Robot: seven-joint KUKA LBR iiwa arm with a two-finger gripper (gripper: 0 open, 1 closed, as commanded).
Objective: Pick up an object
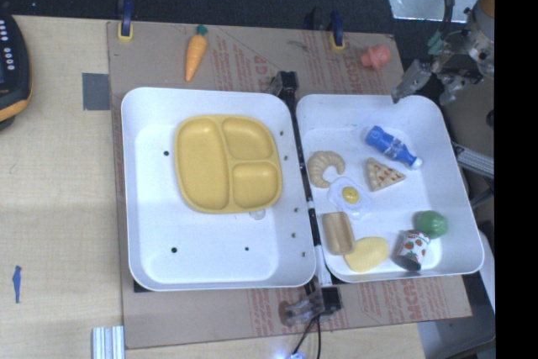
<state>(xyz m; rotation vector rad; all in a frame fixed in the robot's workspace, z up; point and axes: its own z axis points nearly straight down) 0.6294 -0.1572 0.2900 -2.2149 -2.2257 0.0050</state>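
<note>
While the two white bins sit side by side at mid-frame, the left bin (151, 256) carries a yellow divided plate (228, 161) with three compartments, lying in its upper half. The right bin (445, 139) holds the small toys: a croissant (324, 167) near its left wall, a fried egg (349, 197) just below that, and a tan bread piece (337, 232) under the egg. A yellow lemon-like piece (367, 254) lies at the lower edge, touching or nearly touching the bread (the gap is too small to judge). A blue bottle (391, 145) lies tilted in the upper right part, with a pizza slice (384, 176) just below it. In the lower right corner a green round object (430, 223) sits just above a small patterned can (411, 249).

Outside the bins, a toy carrot (195, 54) lies at upper left on the brown board, and a pink object (376, 56) rests near the upper right.

The gripper (429, 84) hangs at the upper right corner of the right bin, above its rim; its fingers look spread apart with nothing between them.
</note>
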